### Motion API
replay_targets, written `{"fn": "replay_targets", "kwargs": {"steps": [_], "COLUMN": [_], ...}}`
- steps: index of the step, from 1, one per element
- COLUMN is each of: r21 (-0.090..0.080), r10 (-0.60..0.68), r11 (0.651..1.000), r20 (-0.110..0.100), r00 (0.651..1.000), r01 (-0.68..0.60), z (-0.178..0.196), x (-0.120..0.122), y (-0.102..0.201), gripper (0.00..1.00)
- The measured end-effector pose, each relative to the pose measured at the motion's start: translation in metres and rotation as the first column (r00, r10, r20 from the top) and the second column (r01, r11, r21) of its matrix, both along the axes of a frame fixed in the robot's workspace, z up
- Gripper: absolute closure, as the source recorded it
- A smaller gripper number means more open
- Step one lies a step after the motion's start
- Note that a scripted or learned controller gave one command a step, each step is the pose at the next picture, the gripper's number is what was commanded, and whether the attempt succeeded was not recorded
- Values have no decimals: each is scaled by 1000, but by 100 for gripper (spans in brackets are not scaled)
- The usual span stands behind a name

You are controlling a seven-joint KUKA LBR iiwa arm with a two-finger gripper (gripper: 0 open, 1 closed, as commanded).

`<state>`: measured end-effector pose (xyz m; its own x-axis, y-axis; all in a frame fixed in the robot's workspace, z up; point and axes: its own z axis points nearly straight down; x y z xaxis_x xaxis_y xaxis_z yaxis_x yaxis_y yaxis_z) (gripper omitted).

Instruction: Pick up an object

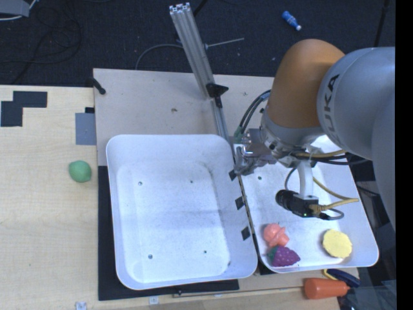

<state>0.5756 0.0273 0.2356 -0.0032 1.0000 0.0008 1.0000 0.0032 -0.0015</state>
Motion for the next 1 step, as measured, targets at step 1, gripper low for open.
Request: {"fn": "replay_targets", "kwargs": {"steps": [1], "r21": [0], "r10": [1], "r11": [1000], "r20": [1], "r00": [1000], "r01": [-1], "z": [3], "x": [7], "y": [60], "gripper": [100]}}
